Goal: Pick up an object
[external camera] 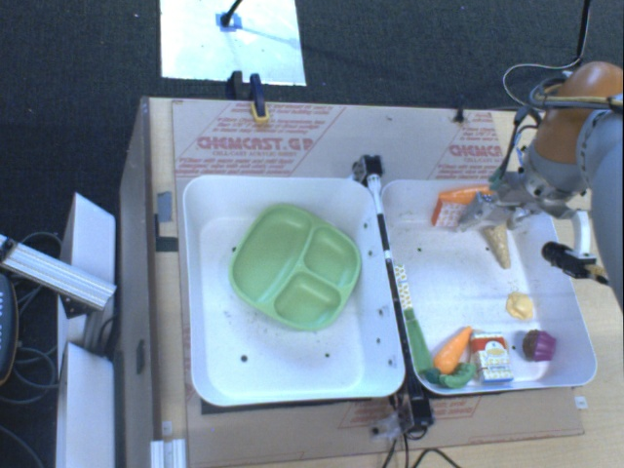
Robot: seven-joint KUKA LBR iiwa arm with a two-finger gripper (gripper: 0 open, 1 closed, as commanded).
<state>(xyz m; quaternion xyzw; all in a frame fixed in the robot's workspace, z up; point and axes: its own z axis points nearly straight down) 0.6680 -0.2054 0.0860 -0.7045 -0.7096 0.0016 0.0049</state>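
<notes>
Camera view: hand (492, 208) low over right bin (575, 305), at its far corner, beside orange box (456, 206); cannot tell whether clenched or released. Box looks light, stiff, probably cardboard; best taken across short sides. Cone (498, 245) just nearer. Carrot (452, 349), small toys along near wall. Green tray (295, 266) in left bin (210, 291). Worktop (292, 139) board; dark carpet (78, 66) around.

From my feed, the arm (585, 125) runs off the frame at three o'clock. My pincer (485, 213) is a blur over the orange box (456, 206), hiding its three o'clock end; whether the two touch is beyond me.
</notes>
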